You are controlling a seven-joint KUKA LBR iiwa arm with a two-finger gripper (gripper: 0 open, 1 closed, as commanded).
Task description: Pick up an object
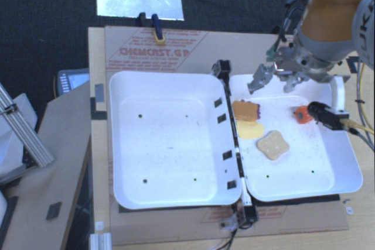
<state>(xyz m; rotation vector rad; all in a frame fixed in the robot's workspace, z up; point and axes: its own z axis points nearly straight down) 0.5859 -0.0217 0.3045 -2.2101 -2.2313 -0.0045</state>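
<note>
The gripper hangs above the far end of the right bin, and the likeliest failure from here is a descent that closes on nothing. No piece lies directly beneath it, and the nearest ones are flat and low, so the fingers could scrape the bin floor or skid off a top face. Its fingers are spread apart with nothing between them, touching nothing. Just beyond, toward the divider, sits an orange block with a yellow slice touching its near side, so a grasp there could drag both. A tan toast piece lies near them, and a small red-orange piece sits apart. The left bin shares the counter.
</note>
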